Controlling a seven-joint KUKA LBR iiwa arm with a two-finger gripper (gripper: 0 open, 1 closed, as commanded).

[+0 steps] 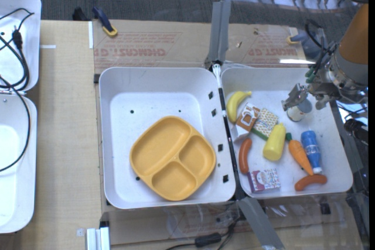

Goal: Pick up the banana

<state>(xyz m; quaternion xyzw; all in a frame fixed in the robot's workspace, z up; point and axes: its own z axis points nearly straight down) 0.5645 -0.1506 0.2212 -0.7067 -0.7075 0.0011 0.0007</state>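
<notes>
The banana (236,105) lies in the right bin (345,149), tight in its upper left corner, curving just beside the divider where the two bins meet and close under the bin's back wall. Its lower end nearly touches a small orange-and-white carton (248,117), which leans against a patterned packet (265,122). Below these a yellow corn cob (274,142) lies at a slant, with a red sausage (244,155) to its left near the divider and a small pink box (264,180) by the front wall. Toward the right wall sit a carrot (300,157), a blue bottle (311,150) touching it, and a second red sausage (310,182) at the front right. The pincer (300,103) hangs over the upper right part of this bin, above a small round white object (297,115), well apart from the banana; whether it is wide or narrow cannot be told from here, and nothing shows between its tips. Bare white floor lies between the banana and the pincer along the back wall. The left bin (117,126) holds a yellow divided plate (173,157), with free floor around it on all sides. The desk (64,126) shows bare wood left of the bins.
</notes>
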